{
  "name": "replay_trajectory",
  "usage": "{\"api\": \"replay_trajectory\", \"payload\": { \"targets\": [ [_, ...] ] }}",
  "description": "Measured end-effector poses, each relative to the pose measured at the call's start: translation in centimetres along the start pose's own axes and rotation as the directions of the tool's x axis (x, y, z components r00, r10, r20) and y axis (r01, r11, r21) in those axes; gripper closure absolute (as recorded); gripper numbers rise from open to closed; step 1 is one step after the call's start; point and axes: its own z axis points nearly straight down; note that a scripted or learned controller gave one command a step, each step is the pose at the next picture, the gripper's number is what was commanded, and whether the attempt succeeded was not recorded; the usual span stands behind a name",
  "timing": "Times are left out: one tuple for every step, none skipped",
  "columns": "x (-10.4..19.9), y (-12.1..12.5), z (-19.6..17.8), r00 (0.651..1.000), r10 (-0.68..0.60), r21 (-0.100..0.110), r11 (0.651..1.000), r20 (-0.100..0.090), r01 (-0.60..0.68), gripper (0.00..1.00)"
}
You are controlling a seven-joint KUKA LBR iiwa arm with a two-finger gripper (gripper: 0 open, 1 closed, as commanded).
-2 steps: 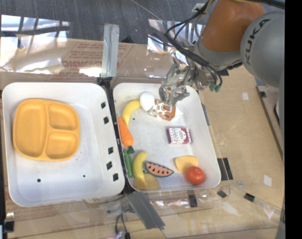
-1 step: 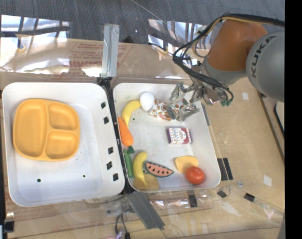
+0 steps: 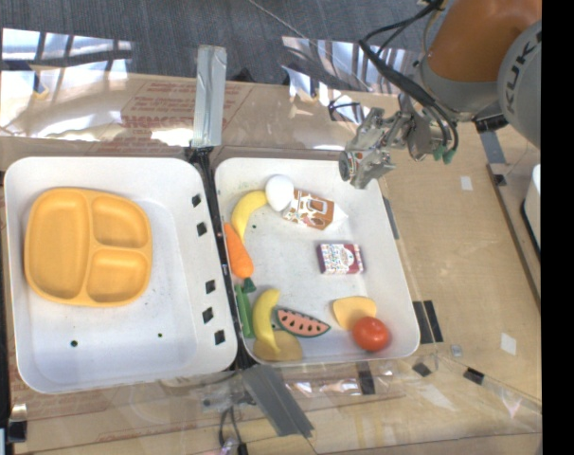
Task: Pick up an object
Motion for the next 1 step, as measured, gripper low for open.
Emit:
{"api": "replay_trajectory", "payload": {
  "targets": [
    [1.33,5.37,-2.1,0.995,0.104,-0.002,0.995,-0.006,-0.104,1.0]
  ]
}}
